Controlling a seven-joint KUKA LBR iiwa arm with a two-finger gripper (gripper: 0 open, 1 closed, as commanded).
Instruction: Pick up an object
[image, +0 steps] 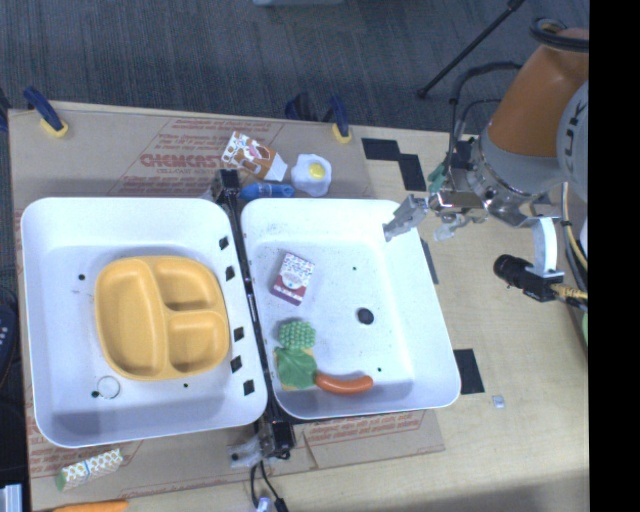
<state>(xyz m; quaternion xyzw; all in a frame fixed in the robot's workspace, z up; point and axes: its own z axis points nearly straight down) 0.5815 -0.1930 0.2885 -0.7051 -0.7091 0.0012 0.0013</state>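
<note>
Camera view from above: two white bins sit side by side on the bench. The left bin (50, 300) holds a yellow divided tray (160, 315). The right bin (400, 330) holds a small red-and-white carton (292, 278) near its middle left, a green bumpy toy (296, 335) below it, a green leafy piece (294, 368) just under that, and an orange carrot (345, 382) touching the leaf at the front wall. A dark spot (365, 317) lies on the bin floor.

Behind the bins, on the cardboard, lie a small printed box (246, 153), a blue piece (266, 189) and a yellow-and-white toy (313, 173).

The arm (535, 110) comes in from the right, and its gripper (404, 217) hangs over the right bin's back right corner, well apart from the things inside. Nothing is between its fingers; how wide they stand I cannot tell from here.
</note>
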